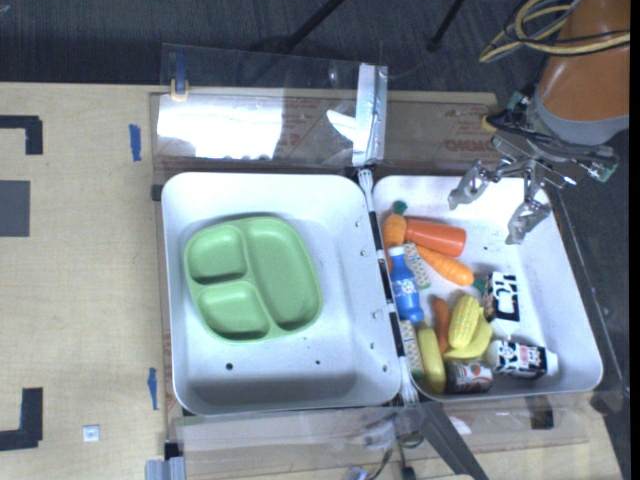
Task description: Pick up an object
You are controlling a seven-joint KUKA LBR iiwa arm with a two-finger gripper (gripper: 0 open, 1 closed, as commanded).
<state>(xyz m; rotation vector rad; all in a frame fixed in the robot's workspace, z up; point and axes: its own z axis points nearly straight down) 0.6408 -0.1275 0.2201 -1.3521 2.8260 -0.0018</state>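
The grey two-finger gripper (498,206) hangs spread and empty over the far edge of the right shallow white bin (575,268), while the long orange plastic carrot (434,236) (nearest candidate, I judge) lies just leftward and nearer, its long axis running left-right.

Orange band (590,43), yellow cables (540,13)
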